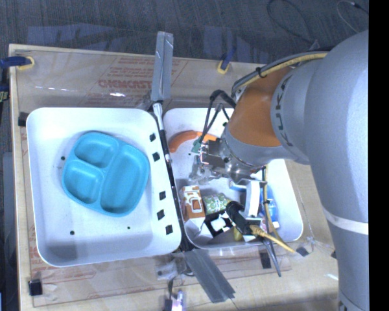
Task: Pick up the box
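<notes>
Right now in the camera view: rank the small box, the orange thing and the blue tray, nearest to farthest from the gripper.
1. Small box: in the right bin, just below-left of the gripper.
2. Orange thing: at the right bin's upper left, partly behind the arm; barely farther than the box, a close call.
3. Blue tray: in the left bin, clearly farthest.

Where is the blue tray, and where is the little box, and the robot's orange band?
Blue tray (106,172): camera view, on the ridge between its compartments.
Box (194,201): camera view, on its orange and white top face.
Orange band (259,116): camera view, on the middle of the band above the wrist.
</notes>
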Robot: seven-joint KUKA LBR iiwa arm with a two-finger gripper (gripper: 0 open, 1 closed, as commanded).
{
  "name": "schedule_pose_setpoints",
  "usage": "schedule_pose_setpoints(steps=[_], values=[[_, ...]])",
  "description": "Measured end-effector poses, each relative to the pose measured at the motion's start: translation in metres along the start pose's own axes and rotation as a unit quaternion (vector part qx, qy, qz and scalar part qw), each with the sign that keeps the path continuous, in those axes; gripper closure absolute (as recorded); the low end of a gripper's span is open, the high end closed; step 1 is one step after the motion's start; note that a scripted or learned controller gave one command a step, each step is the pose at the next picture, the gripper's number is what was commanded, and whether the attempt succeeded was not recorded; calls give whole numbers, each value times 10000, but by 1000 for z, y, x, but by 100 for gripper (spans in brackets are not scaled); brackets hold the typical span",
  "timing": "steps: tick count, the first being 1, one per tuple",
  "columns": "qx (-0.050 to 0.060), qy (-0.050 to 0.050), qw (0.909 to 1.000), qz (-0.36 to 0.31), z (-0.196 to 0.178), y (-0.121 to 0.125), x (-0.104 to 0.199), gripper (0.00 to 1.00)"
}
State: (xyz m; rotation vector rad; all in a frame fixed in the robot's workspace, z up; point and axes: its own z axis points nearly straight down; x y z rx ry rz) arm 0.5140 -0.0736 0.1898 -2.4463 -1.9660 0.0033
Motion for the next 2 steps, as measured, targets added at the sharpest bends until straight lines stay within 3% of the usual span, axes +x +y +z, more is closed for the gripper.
schedule_pose_setpoints(steps=[2], values=[[53,-7,10000,-58,-14,2,0,100]])
